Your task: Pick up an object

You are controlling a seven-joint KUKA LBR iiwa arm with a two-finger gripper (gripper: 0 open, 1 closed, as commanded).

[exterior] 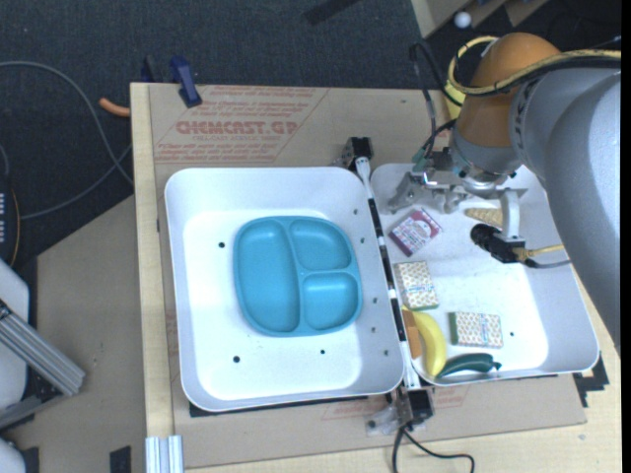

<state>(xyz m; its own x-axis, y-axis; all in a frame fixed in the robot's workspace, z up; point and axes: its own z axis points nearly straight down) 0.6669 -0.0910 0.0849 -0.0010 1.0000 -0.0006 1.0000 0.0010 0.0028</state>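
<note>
1. You have the gripper (426, 203) low over the far end of the right bin (552, 333), with the arm reaching in from the right of the view. That puts it above the end of the bin where the loose things begin.
2. The fingers (399, 198) look spread apart, with bare white bin floor between them and nothing held. That fits a grasp not yet made, though the slant of the view makes this a judgement.
3. The nearest candidate is the pink packet (414, 231), lying flat just beside the gripper on its near side and close to the wall shared by the two bins. I take this as the thing to go for.
4. Further toward you in the same bin lie a patterned packet (416, 285), a second patterned packet (478, 330), a banana (427, 341) against the shared wall and a green thing (469, 366) at the near end. They are spaced loosely enough that the fingers can probably come down around one alone.
5. The left bin (187, 205) holds only a blue divided plate (296, 274), flat and broad, so it is a poor first choice for a two-finger pinch.
6. Expect trouble with the pink packet: it is thin and flat on the floor, and its place near the wall leaves little room for one finger. You would likely need a small shift toward the near side before closing.
</note>
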